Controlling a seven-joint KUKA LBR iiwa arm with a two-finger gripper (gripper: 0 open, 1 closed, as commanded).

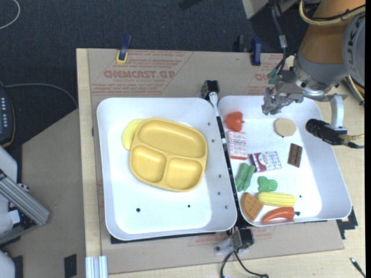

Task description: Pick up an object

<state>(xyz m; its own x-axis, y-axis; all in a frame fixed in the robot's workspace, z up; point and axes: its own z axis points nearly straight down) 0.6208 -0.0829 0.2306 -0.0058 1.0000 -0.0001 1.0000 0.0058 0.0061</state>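
While the gripper [275, 104] hung over the far end of the right bin [333, 181], nothing lay between its fingers, and from the bench side it could not be told whether they were apart or together.

Nearest the onlooker, at the bin's front edge, sat a crowd of toy food: a red sausage [277, 214], a yellow corn cob [276, 198] touching it from behind, an orange waffle piece [251, 206] to their left and a green pepper [267, 184] just beyond the corn. Packed that tightly, they seemed a poor first choice for a two-finger grab. Farther back lay green beans [244, 176], a red-and-white packet [266, 161] and a brown chocolate bar [295, 154] off to the right, with a second printed packet [236, 144] against the bin's left wall.

Beyond them, a tan round cookie [284, 127] rested alone just right of the gripper, and a red tomato [233, 121] sat to its left; either looked the likeliest pick, with open floor around it. The bin's far wall, close behind the gripper, appeared the main thing to crowd a descent.

Left of the right bin, the other bin [116, 201] held a yellow divided plate [168, 154], well clear of the arm [333, 33].
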